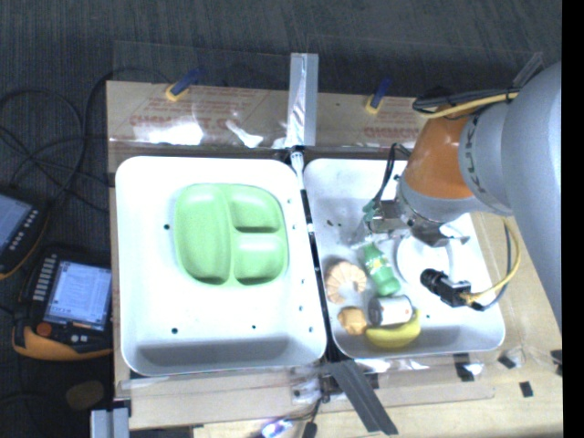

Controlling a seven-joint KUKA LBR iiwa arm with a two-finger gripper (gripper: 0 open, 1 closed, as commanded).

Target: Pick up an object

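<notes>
Several small objects lie in the right bin (474,336). A green bottle (379,270) lies near its middle, a silver can (391,311) just below it, and a yellow banana (394,334) along the front wall. A pale orange ridged piece (342,279) and a small brown lump (350,318) sit by the left wall. My gripper (372,219) hangs low over the bin, just above the bottle's top end, under the orange wrist band (436,161). The wrist hides much of it.
The left bin (146,336) holds a green divided plate (230,233). A black cable plug (440,284) and a yellow cable (497,286) hang over the right bin's right side. A ridge (308,245) separates the two bins.
</notes>
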